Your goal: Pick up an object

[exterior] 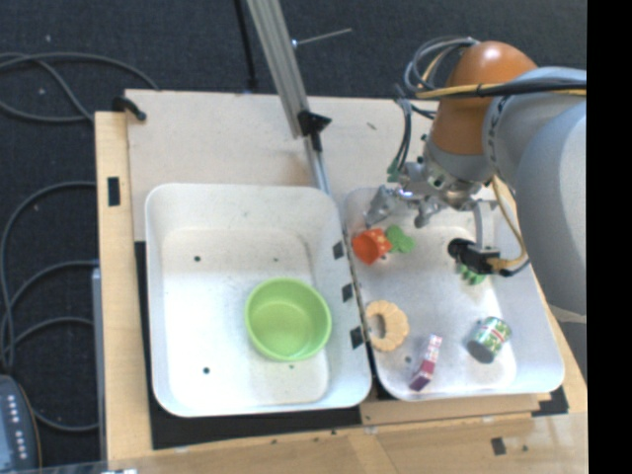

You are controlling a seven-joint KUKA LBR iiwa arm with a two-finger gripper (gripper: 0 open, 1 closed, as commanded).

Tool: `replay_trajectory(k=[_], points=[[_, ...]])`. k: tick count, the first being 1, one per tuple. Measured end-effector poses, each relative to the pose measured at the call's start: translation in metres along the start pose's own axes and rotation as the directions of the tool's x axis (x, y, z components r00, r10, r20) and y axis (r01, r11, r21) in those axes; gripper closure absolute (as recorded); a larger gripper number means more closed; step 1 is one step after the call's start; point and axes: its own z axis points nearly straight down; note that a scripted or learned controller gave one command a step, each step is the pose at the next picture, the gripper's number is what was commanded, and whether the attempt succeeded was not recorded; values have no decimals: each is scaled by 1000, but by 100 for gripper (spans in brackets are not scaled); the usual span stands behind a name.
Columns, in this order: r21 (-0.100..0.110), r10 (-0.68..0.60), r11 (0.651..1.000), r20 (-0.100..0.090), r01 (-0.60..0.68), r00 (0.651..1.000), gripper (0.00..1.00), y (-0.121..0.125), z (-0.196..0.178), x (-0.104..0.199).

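My gripper (403, 211) hangs over the far left part of the right bin (538, 358), with its fingers spread and nothing between them. Just below it lie an orange-red object (370, 247) and, touching it on the right, a small green piece (401, 239). Nearer the front of the same bin are a beige ring (386, 325), a pink and white object (427, 361) and a green and silver object (488, 338). A small green item (475, 276) lies toward the bin's right side.
The left bin (178, 265) holds a light green bowl (287, 318) near its front right. A slanted metal post (281, 57) rises behind the bins. The grey arm (543, 166) covers the right bin's far right corner.
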Motion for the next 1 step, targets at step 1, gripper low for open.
replay_trajectory(k=[1], points=[[-8, 1, 1000, -1, -1, 1000, 100, 2, -15, 0]])
